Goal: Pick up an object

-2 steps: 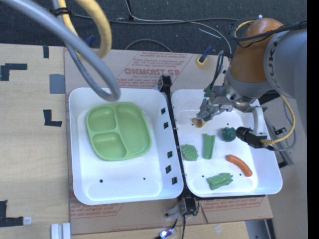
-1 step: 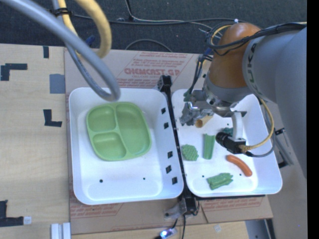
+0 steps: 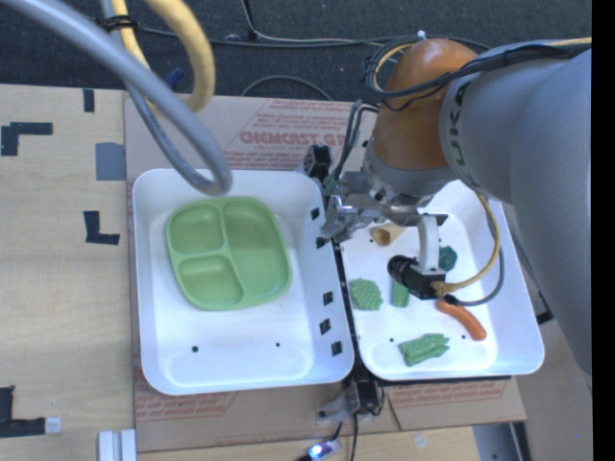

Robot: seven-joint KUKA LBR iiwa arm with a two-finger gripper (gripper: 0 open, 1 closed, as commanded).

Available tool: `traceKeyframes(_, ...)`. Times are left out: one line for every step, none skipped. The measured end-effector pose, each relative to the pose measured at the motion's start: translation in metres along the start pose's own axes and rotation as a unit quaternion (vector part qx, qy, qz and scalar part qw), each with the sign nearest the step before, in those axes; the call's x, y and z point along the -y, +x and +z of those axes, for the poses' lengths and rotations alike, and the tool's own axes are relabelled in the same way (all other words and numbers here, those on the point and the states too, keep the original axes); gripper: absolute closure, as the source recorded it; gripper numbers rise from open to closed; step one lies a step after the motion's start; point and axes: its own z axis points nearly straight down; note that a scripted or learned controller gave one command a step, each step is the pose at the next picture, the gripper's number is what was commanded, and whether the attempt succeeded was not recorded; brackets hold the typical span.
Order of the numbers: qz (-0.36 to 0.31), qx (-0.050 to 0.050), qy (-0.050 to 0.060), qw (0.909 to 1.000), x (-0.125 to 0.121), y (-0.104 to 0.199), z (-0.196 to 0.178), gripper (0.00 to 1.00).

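Note:
My gripper (image 3: pixel 377 217) hangs low over the upper left part of the right bin (image 3: pixel 514 349), under the orange wrist band. A small tan piece (image 3: pixel 382 235) lies right beneath it, partly hidden. Further down in that bin lie a round knobbly green item (image 3: pixel 365 293), a small green block (image 3: pixel 400 295), a teal piece (image 3: pixel 448 256), an orange carrot-like stick (image 3: pixel 465 321) and a longer green item (image 3: pixel 424 348). I see nothing clearly held.
The left bin (image 3: pixel 168 358) holds a green divided plate (image 3: pixel 229 253). A grey hose (image 3: pixel 159 113) and a yellow hose (image 3: pixel 187 36) cross above its upper left. A black cable fitting (image 3: pixel 409 275) dangles from the wrist over the right bin.

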Motion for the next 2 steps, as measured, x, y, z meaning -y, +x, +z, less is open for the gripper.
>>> traceKeyframes(0.000,0.001,0.001,1.0000,0.0146,0.0573,0.0061,1.00)
traceKeyframes(0.002,0.001,0.001,1.0000,0.0141,0.0546,0.0060,0.00)
